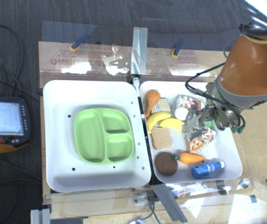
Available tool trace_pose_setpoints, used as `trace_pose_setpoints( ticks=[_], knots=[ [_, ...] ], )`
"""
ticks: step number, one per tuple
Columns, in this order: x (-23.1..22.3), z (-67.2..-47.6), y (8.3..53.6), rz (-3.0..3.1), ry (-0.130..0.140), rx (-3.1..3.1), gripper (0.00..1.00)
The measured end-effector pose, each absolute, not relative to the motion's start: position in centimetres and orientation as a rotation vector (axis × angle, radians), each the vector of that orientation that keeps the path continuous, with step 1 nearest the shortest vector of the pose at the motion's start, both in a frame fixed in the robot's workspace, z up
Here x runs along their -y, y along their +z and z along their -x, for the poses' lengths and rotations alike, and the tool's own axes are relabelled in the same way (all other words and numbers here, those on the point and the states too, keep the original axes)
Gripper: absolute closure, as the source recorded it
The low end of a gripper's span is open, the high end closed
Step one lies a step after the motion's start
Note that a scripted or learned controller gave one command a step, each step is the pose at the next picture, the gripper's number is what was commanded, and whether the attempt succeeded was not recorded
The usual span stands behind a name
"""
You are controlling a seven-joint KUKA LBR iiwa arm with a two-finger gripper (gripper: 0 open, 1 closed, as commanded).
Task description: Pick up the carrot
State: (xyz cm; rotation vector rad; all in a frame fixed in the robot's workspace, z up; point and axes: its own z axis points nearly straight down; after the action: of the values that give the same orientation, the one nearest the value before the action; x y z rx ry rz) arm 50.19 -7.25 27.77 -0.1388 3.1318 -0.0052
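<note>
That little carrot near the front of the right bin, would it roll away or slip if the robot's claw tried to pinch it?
Probably a bit of both. The carrot looks round and tapered, so a nudge might roll it toward the blue bottle beside it. Its glossy, plastic-looking skin suggests it's stiff and light but slippery. The gripper hangs above the bin's middle, not at the carrot.

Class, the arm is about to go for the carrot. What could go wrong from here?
1. The carrot lies tight between the brown ball and blue bottle, so the fingers may catch a neighbour.
2. The gripper hangs over the pizza slice, so it may grab that.
</note>
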Motion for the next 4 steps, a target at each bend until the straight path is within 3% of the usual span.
trace_pose_setpoints(
  ticks=[1,2,3,4],
  knots=[
    [6.9,-50.2,27.6,0.147,-0.002,-3.136,0.00],
    [9.9,-48.6,13.9,0.043,0.005,-3.153,0.00],
    [10.1,-49.1,9.0,0.448,-0.004,-3.101,0.00],
    [10.0,-49.3,10.1,0.451,-0.008,-3.095,1.00]
  ],
)
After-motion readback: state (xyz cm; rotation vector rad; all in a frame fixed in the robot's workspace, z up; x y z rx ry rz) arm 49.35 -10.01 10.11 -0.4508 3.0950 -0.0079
